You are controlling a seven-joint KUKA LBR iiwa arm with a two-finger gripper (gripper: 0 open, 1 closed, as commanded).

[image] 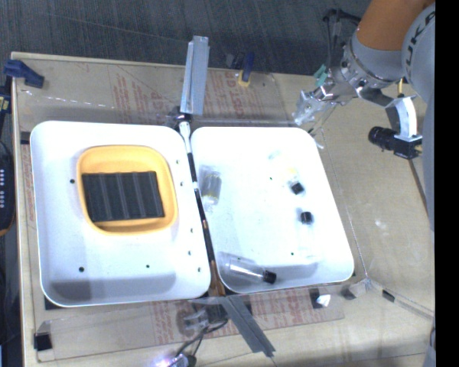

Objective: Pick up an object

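The left bin [53,274] holds a yellow tray with a dark ribbed insert [125,195]. In the right bin [333,243] lie a small clear cup [209,183] near the left wall, two small black pieces [296,187] [306,218] toward the right, and a clear tube with a black cap [247,269] at the front. My gripper [312,107] hangs above the bench just beyond the right bin's far right corner, apart from all of these objects. Nothing shows in its grasp.
A metal bar [193,75] stands upright behind the gap between the bins. Blue clamps [21,72] [245,64] sit on the bench's far edge. A black fitting [392,138] juts from the arm at the right. Cables and brackets [214,323] lie by the front edge.
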